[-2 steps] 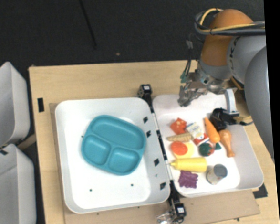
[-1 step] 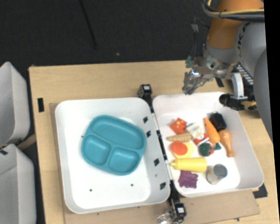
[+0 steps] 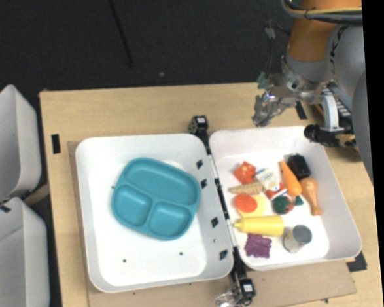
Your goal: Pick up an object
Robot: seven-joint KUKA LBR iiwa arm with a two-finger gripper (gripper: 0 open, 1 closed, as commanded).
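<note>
Arm (image 3: 320, 16) cut off at top; hand (image 3: 266, 111) perhaps blurred

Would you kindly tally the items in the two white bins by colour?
Blue: 1, the compartment plate
Red: 2, a block and a round piece
Orange: 2, a carrot and a drumstick shape
Yellow: 1, a corn cob
Purple: 1, grapes
Black: 1
Grey: 1, a can
Total: 9

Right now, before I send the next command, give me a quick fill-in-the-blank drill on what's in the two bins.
1. The blue tray lies in the ____ bin.
2. The yellow corn cob lies in the ____ bin.
3. The purple piece sits just below the ____ corn cob.
4. The pincer hangs above the right bin's ____ edge.

Missing: left; right; yellow; far
</note>
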